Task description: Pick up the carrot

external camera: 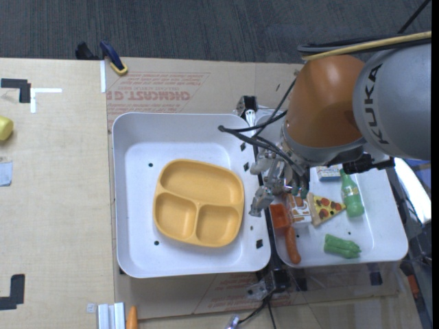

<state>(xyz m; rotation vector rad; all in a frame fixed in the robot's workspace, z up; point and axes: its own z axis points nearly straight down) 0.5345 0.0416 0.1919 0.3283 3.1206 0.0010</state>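
Bench: tan board [55, 218] with a cardboard sheet [171, 91] under the bins; dark carpet [171, 12] at the far edge.

Left bin [130, 184]: a yellow three-compartment plate [199, 202], tilted slightly.

Right bin [384, 242]: carrot [287, 235] lying along its left wall, near corner; green pepper-like piece [341, 246] beside it; pizza slice [324, 208] and green bottle [351, 195] farther back.

Gripper [271, 187] hangs over the divide between bins, just above the carrot's far end. Claw opening: cannot tell.
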